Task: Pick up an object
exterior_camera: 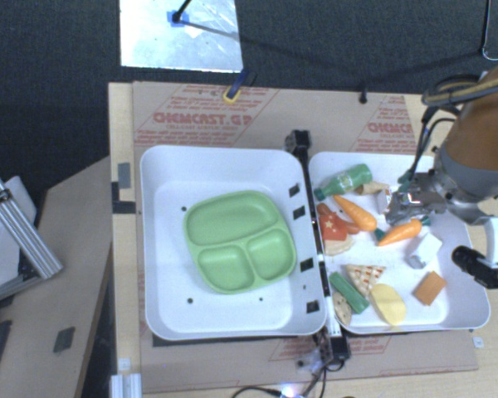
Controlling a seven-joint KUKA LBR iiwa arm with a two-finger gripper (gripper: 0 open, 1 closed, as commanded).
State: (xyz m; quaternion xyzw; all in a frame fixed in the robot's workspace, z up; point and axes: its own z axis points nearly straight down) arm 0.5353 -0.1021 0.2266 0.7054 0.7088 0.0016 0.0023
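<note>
The pale yellow rounded toy food piece is lying nearest you, at the front of the right-hand white bin, well toward you from the gripper. Just beside it, the tan wedge-shaped sandwich toy and the dark green stick-shaped piece are resting, and the orange cube-like block is sitting further right.

You are watching the grasp step: the gripper is hovering low over the back half of that bin, right above the small orange carrot-shaped toy, which is lying just below it on your side. It seems to be touching or nearly touching that carrot, but the metal parts are blurring together, so I cannot tell you how wide it is standing or whether it has anything.

A longer orange carrot toy is lying to the gripper's left, with the green plastic bottle toy beyond it. The light green three-compartment plastic tray is sitting in the left white bin, far off to the gripper's left.

Next, you are probably needing a firm closure on the small carrot, then a straight lift.
</note>
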